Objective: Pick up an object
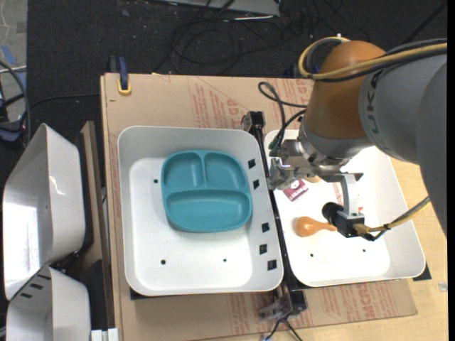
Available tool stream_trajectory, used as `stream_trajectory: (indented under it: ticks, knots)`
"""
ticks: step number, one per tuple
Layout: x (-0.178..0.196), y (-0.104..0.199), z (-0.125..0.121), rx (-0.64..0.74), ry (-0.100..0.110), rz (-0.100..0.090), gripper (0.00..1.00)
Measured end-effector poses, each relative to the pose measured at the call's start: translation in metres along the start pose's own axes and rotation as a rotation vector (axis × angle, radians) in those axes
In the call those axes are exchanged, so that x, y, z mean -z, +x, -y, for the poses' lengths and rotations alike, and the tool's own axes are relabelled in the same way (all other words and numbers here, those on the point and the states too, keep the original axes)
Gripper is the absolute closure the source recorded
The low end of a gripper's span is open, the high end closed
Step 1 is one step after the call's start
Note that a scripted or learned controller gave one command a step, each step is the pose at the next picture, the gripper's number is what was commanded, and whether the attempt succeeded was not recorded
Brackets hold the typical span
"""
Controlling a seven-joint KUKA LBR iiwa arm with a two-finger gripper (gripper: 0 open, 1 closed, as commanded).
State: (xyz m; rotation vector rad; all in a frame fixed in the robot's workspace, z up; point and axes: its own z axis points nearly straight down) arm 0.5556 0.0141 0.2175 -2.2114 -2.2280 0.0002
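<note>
My gripper [286, 168] hangs over the near-left part of the right bin [398, 261], close to the wall shared with the left bin. Just below it lies a small pink and dark red packet [295, 188], partly covered by the gripper body. An orange spoon-shaped thing [310, 226] rests on the right bin's floor a little nearer the front. The big grey arm with its orange band [341, 98] hides the back of the right bin.
A teal divided plate [206, 190] lies flat in the middle of the left bin [142, 261]. Black clips line the wall between the bins. White containers [43, 197] stand off the bench at the left.
</note>
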Motion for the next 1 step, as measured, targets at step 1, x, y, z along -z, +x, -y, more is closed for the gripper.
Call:
stream_trajectory:
  ticks: [1]
  knots:
    - [0.0030,0.0537,-0.0111,0.001,-0.003,0.000,1.00]
